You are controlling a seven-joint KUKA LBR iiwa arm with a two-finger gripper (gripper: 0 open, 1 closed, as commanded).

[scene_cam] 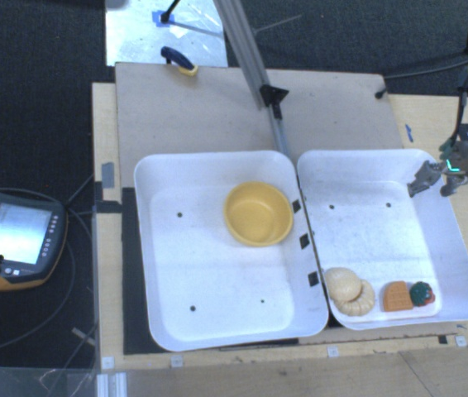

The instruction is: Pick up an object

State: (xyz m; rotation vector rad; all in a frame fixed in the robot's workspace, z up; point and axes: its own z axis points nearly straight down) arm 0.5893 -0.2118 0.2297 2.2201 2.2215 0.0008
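Nothing is picked up yet, as far as I can see. The gripper (pixel 434 182) hangs at the right edge of the frame, over the upper right rim of the right bin (pixel 366 165), its two fingers spread apart with nothing between them. The candidates all lie untouched: a yellow bowl (pixel 258 213) in the left bin (pixel 209 308), and along the lower edge of the right bin a cream bun (pixel 348 291), an orange block (pixel 396 296) and a green ball (pixel 422 293) touching it. Choosing, descending, closing and lifting all remain.

bins: 2 (pixel 217 165) (pixel 366 160) | yellow bowl: 1 (pixel 258 213) | small items: 3 (pixel 348 290) (pixel 396 296) (pixel 422 293)
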